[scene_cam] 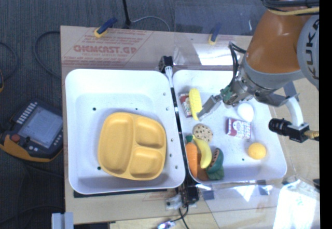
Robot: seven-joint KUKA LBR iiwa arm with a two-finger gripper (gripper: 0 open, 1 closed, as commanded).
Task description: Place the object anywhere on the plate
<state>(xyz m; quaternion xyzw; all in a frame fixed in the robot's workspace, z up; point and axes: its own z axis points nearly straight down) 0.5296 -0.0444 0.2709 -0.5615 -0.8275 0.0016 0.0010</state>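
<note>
A yellow divided plate (132,145) lies in the left bin (83,88) with nothing on it. In the right bin (272,168), a yellow corn cob (195,100) lies near the left wall, partly over a small red packet (183,103). My gripper (205,108) hangs low just right of the corn cob and points down and to the left. Nothing is visibly held in it. The grey arm with its orange band (275,30) covers the bin's far right corner.
Also in the right bin are a cookie (202,131), a banana (204,151), a carrot (192,158), a green item (217,164), a small carton (238,128), a white egg (246,112) and a yellow ball-shaped fruit (257,150). A dividing ridge (175,119) separates the bins.
</note>
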